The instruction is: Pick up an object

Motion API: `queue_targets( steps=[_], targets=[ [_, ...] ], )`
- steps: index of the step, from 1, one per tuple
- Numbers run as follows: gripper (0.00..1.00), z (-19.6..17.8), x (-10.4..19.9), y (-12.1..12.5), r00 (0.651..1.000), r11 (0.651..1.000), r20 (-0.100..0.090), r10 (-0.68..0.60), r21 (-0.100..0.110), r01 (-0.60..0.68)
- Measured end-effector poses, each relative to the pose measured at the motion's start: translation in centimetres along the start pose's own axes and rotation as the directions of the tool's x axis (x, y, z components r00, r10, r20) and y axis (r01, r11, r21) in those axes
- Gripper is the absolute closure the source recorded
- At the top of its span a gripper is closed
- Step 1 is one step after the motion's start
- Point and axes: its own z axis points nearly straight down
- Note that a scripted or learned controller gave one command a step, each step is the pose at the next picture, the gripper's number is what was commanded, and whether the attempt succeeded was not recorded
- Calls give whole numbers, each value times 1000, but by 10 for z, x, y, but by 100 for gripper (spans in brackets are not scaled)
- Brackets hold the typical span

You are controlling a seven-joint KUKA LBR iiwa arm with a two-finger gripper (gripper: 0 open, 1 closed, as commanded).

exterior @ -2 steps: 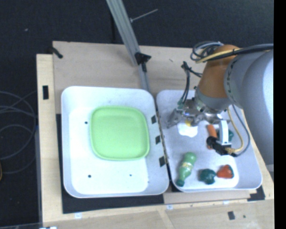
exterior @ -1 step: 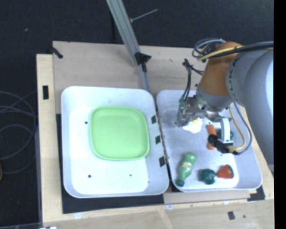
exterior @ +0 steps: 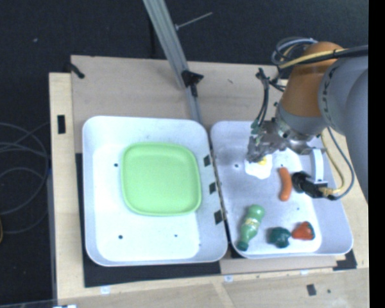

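White plastic makes up both shallow bins on the bench: the left-hand bin (exterior: 102, 140) carries a pale green square plate with rounded corners (exterior: 161, 178), and the right-hand bin (exterior: 234, 140) holds the small things we might pick. The gripper (exterior: 259, 151) hangs low over the upper middle of that right bin, directly above a small white-and-yellow piece that looks like a toy fried egg (exterior: 259, 168); we cannot tell from this slant whether the jaws stand open or closed, nor whether they touch the egg, and nothing is visibly held between them. Just beside the egg, to its right, lies an orange sausage-shaped toy (exterior: 284, 183). Nearer the front of the bin we see a green bottle lying on its side (exterior: 249, 226), a dark teal lump (exterior: 279, 237) and a small red-orange piece (exterior: 302, 231), the last two almost touching. We judge the egg to be the target — it looks light, flat and probably smooth plastic, so it may slip or slide along the bin floor instead of lifting. Taking hold across its narrow width at the edges, with the jaws pressed right down to the floor, seems the best chance; the sausage would offer an easier, rounder grip.
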Motion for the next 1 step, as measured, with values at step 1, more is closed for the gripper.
queue_targets(
  steps=[1],
  targets=[
    [100,-63,-1,-2,1000,1000,0,-1,-2,1]
  ],
)
